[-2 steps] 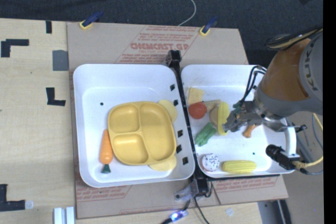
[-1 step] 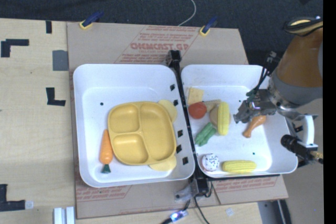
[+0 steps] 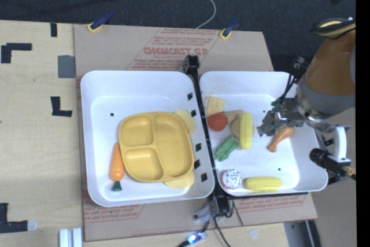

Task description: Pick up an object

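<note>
My gripper [image 3: 276, 125] hangs low over the right side of the right bin [image 3: 300, 179]. The upper end of a small orange carrot-like piece [image 3: 280, 138] lies right at the gripper's tip, and its lower end slants down-left onto the bin floor. Whether the piece is gripped is not visible. Left of it stand a yellow corn cob [image 3: 245, 129], a green vegetable [image 3: 226, 148] and a red tomato [image 3: 217, 121]. A second corn cob [image 3: 263, 183] lies along the front wall.
A yellow cheese wedge [image 3: 215, 104] and a white speckled ball [image 3: 231, 179] are also in the right bin. The left bin [image 3: 92, 89] holds a yellow divided plate [image 3: 156, 144] and an orange carrot [image 3: 117, 162]. A black divider clip [image 3: 191, 63] sits between the bins.
</note>
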